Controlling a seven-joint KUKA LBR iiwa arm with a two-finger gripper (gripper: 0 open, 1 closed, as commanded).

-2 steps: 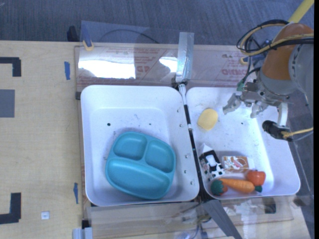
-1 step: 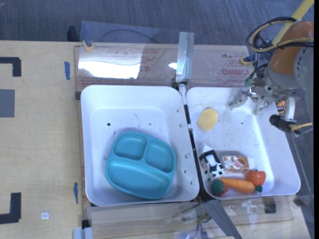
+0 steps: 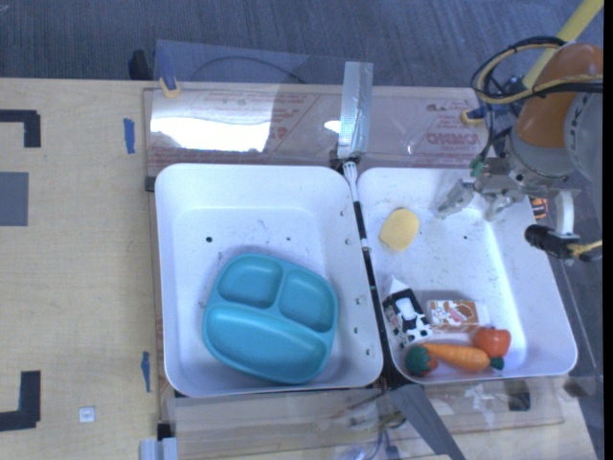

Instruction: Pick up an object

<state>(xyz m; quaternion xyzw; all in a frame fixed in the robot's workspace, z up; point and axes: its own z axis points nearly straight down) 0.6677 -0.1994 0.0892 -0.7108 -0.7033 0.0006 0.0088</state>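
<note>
Camera view: the gripper [image 3: 476, 202] hangs over the right bin [image 3: 536, 286].
Its fingers are apart and hold nothing; a yellow lemon [image 3: 399, 228] lies near.

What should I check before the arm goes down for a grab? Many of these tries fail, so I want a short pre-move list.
1. Gripper open: ok, its fingers stand spread above the right bin.
2. Nothing between the fingers: ok.
3. Nearest target free: ok, the yellow lemon-like toy lies alone on the bin floor.
4. Gripper over that toy: not ok, it stands off to the toy's right.
5. Other targets separable: not ok, the cow toy, snack box, carrot and tomato crowd together.
6. Height above the floor: cannot tell.
</note>
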